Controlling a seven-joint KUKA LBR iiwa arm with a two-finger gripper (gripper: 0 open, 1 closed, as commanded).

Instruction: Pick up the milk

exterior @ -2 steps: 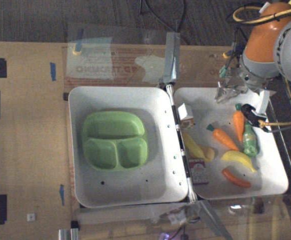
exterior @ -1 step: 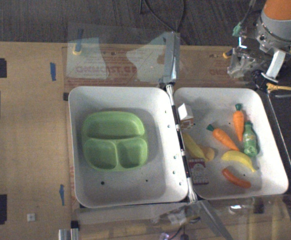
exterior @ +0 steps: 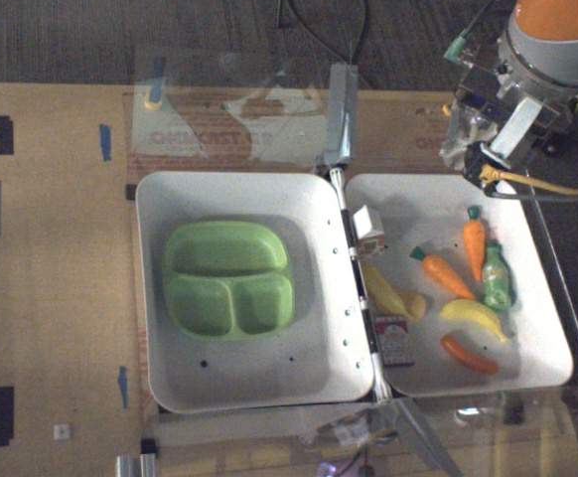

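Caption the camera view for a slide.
Two-finger gripper hangs above the right white bin's far rim, apart from the small white milk carton by its left wall.

We read this as a robot lab, probably: blue tape marks on the bench, two white bins, toy carrot, cable over grey carpet.

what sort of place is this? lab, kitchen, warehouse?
Probably a robotics lab: a robot arm, a white left bin and right bin, toy food like a carrot and banana, blue tape marks on the bench.
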